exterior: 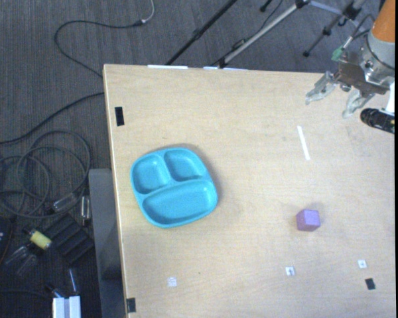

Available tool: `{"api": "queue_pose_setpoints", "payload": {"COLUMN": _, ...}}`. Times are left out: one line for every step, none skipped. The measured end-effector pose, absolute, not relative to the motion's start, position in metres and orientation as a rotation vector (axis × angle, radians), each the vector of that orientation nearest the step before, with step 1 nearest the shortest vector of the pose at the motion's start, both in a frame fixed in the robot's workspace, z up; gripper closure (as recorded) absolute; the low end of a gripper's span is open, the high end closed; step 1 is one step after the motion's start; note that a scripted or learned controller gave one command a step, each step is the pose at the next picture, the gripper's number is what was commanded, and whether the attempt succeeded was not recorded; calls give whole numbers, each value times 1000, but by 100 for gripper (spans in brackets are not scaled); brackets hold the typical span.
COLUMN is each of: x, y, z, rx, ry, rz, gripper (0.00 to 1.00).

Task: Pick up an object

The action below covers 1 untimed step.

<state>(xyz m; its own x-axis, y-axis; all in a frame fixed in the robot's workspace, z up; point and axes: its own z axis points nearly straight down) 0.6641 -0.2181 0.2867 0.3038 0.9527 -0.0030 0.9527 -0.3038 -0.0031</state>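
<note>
The small purple cube lies nearest, at about five o'clock on the tabletop, sitting alone. Well apart from it, toward nine o'clock, rests a blue divided plate. Up at two o'clock the jaws hang spread apart with nothing between them, above bare wood. A thin white strip lies between them and the cube.

Pale wooden bench bearing blue divided plate, purple cube, perhaps a white stick.
</note>
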Motion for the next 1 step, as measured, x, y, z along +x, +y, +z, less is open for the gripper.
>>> {"api": "queue_pose_setpoints", "payload": {"x": 669, "y": -161, "z": 314, "rx": -2778, "ry": -1468, "rz": 5, "gripper": 0}}
